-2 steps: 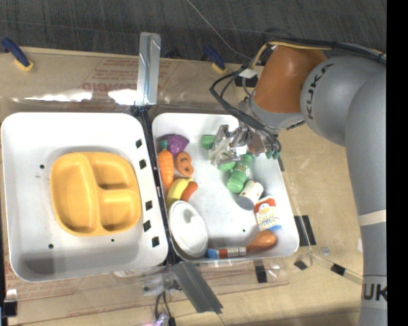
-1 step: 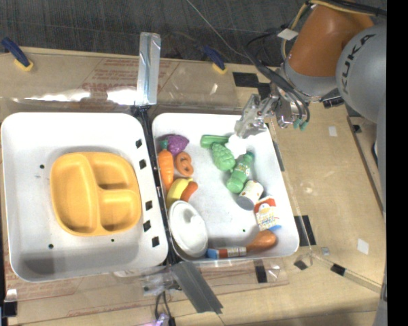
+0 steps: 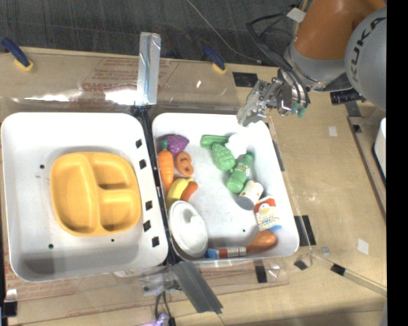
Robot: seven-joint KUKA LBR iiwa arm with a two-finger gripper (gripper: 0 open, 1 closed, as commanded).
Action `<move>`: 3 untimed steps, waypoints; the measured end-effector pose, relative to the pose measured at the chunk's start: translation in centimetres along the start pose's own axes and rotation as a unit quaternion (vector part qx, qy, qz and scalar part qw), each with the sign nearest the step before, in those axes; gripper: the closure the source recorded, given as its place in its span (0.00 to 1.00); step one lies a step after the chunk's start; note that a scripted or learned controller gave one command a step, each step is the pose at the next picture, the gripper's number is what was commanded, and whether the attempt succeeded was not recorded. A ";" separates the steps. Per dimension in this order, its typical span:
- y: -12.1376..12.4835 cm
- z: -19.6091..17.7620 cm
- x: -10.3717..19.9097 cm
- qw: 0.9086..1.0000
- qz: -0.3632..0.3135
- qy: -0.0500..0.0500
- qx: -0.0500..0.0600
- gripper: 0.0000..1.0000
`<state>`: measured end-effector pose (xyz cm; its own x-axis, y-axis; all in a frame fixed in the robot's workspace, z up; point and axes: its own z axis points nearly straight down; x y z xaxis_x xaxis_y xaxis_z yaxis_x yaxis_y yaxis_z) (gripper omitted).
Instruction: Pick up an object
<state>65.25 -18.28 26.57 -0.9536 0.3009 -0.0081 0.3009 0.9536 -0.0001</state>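
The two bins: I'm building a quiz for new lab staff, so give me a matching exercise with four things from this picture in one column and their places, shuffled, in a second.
Things
1. yellow divided tray
2. white bowl
3. purple toy
4. gripper

Places
A. above the right bin's far right corner
B. near left corner of the right bin
C. middle of the left bin
D. far left corner of the right bin, next to the carrot

Pairs: 1-C, 2-B, 3-D, 4-A
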 end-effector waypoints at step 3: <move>-0.1 3.3 3.2 0.998 0.064 0.000 0.000 1.00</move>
<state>62.18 -17.43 23.21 -0.9074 0.4202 -0.0088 0.4202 0.9074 0.0004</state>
